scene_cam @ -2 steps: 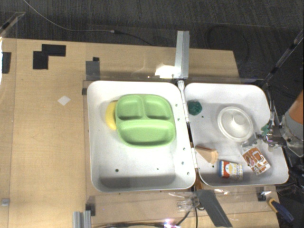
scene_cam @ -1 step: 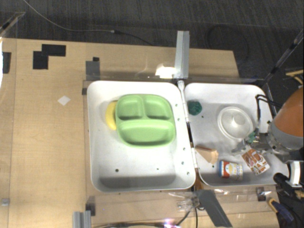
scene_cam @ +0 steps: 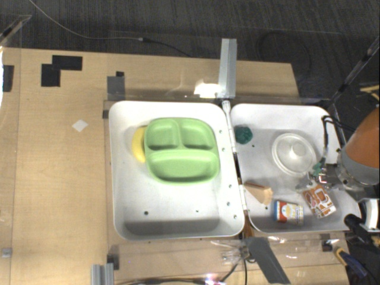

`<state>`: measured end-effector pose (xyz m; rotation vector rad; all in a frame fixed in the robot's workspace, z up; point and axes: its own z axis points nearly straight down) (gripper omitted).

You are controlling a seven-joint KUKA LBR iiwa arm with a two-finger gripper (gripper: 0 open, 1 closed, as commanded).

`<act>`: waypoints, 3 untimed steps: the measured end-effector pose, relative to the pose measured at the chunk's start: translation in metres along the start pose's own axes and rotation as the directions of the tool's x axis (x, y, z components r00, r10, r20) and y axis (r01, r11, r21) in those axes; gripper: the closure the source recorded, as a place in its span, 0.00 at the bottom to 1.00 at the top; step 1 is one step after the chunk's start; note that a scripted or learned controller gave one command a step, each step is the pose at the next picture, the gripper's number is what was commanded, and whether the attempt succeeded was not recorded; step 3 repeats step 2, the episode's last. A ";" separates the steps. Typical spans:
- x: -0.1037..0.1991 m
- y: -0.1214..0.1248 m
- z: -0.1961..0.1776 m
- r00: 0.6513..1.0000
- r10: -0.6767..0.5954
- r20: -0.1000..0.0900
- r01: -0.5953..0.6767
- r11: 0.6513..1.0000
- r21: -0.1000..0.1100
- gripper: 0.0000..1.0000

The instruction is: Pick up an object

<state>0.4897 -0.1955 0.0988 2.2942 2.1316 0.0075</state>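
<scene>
Lower right of frame, right bin | my hand sits over the brown snack packet | packet just below-left, long axis slanting | grip state: cannot tell | nothing seen held.

text: none legible | can: label print too small | packet: print blurred
</scene>
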 end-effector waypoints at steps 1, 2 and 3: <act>-0.004 -0.003 -0.023 1.000 0.017 -0.003 -0.017 1.000 0.010 1.00; 0.060 0.010 -0.142 1.000 -0.012 -0.003 0.012 1.000 0.008 1.00; 0.060 0.010 -0.142 1.000 -0.012 -0.003 0.012 1.000 0.008 1.00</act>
